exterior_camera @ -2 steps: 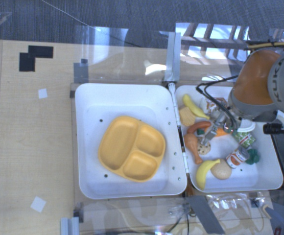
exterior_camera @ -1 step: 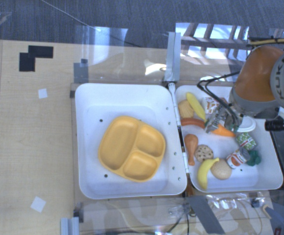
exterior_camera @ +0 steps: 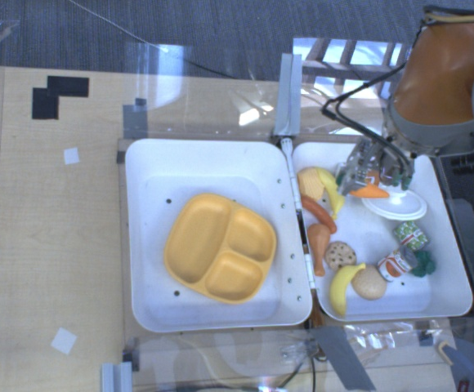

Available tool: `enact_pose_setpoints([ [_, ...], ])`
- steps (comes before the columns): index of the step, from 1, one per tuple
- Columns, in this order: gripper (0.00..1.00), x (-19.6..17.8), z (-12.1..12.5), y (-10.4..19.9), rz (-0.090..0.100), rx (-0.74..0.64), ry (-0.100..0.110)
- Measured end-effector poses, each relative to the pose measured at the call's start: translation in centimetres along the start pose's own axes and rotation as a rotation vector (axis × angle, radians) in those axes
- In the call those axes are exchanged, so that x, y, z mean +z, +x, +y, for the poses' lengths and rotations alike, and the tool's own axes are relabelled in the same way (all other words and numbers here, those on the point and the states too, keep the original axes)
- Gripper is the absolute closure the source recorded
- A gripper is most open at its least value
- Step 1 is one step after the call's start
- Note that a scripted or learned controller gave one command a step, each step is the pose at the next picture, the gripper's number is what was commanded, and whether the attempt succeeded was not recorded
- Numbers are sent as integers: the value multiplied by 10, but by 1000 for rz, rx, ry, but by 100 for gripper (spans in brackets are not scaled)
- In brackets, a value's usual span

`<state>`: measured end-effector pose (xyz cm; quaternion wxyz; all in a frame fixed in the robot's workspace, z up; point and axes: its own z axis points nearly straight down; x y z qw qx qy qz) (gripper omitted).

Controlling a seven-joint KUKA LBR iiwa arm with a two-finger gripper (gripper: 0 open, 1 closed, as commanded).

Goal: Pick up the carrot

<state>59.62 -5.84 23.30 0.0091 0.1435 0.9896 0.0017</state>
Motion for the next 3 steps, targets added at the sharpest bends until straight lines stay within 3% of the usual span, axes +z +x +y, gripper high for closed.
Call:
enact_pose_setpoints([
  [1,100,57,-65,37,14,-319,3],
  [2,100,42,-123,39,7,-467,4],
  [3,100,6,-65,79,9,-295,2],
])
